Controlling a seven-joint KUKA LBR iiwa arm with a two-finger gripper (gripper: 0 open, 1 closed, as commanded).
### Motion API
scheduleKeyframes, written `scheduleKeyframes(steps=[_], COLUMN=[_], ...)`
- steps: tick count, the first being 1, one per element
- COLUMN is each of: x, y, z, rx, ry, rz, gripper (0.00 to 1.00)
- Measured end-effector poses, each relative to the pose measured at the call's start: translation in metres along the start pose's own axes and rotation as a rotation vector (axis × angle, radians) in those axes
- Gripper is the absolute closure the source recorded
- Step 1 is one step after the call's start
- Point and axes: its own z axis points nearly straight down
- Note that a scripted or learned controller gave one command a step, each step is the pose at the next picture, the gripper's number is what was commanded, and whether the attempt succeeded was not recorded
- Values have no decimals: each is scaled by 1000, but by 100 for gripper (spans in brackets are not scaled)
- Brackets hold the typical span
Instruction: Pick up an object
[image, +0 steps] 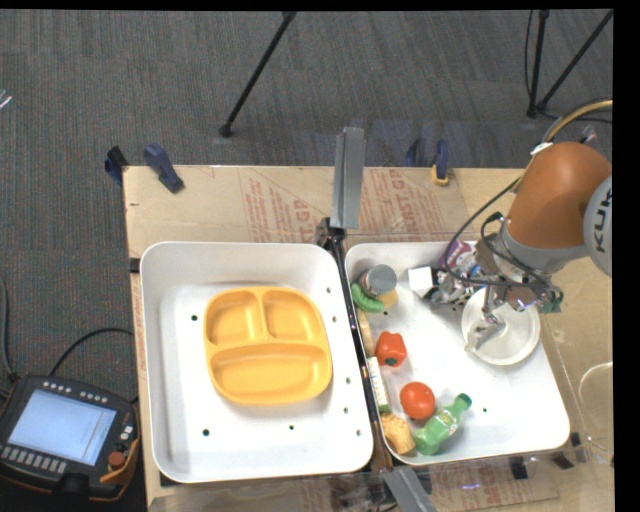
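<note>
Step in hand, by the look of it: approach/descent, nothing picked yet. Gripper (497, 325) hanging low in right bin (555, 400), over a white bowl (512, 345) near the bin's far-right side; fingers (490, 330) seem slightly apart w/ nothing between them, tips just above or touching the bowl's inside, hard to tell which. Candidate targets all in right bin: bowl right under the tool, so prob. the intended pick; others along the bin's left side & near edge. Next move, as a guess: drop onto the bowl rim, one finger inside & one outside, then close & lift straight up; thin rim + shallow shape = likely slip, so needs a centred bite, not the flat bottom. Count, right bin: 1 white bowl, 1 grey can (380, 279) at far-left corner, 1 small white block (420, 279) beside it, 1 green item (364, 298) just under the can, 1 red pepper (391, 349) mid-left, 1 tomato (417, 400) nearer the front, 1 green bottle (442, 424) touching or just beside the tomato, 1 tan lump (398, 432) at front-left corner, 1 slim stick-like item (375, 382) along the left wall, plus a multicoloured clutter (460, 262) behind the wrist, too occluded to count. Left bin (160, 400): 1 yellow divided tray (268, 344), 3 compartments. Bins: 2
</note>
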Motion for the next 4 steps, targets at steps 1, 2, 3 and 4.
scheduleKeyframes(steps=[1,2,3,4], x=[-14,1,21,-18], y=[34,-6,3,38], z=[-1,0,-4,-3], rx=[10,0,14,12], ry=[-1,-4,-24,-6], rz=[216,200,170,171], gripper=[0,0,0,0])
